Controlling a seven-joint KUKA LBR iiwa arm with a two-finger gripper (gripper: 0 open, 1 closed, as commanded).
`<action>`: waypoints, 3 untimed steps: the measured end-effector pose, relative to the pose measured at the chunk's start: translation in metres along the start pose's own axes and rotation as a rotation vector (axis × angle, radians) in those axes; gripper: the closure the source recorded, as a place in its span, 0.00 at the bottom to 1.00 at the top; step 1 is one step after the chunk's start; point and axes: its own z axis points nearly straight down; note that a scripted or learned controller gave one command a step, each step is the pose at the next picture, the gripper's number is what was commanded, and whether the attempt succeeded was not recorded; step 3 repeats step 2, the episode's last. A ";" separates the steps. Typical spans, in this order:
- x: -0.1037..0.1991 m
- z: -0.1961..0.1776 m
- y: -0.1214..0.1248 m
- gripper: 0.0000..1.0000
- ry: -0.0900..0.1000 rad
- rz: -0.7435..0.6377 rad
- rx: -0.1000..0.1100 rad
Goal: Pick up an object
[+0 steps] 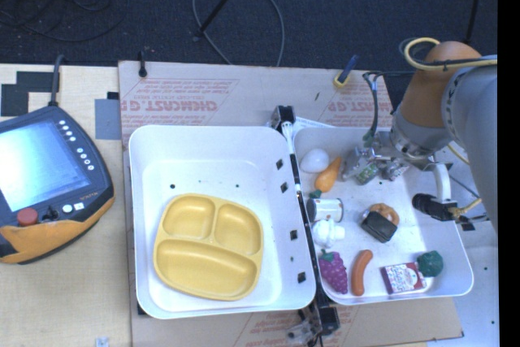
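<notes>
My gripper (372, 166) is down in the back part of the right bin (460, 272), just right of an orange carrot (329, 173) and a white egg (314, 160). Its tip is a tangle of metal and small green parts, and I cannot make out anything held in it. In front of it lie a brown donut with a black block (380, 223), a white cup (326, 209) and a small white figure (329, 233). Along the bin's front edge are purple grapes (331, 269), a red sausage (361, 272), a red box (402, 278) and a green broccoli (431, 262).
The left bin (146, 175) holds a yellow divided plate (211, 245). The grey arm (467, 110) with its orange band comes in over the right bin's back right corner. A teach pendant (49, 183) lies left of the bins.
</notes>
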 end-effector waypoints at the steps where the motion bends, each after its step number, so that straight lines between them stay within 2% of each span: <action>1: 0.001 -0.011 0.000 1.00 0.002 -0.003 0.004; 2: 0.067 -0.092 -0.017 1.00 0.002 -0.005 -0.006; 3: 0.067 -0.092 -0.017 1.00 0.002 -0.005 -0.006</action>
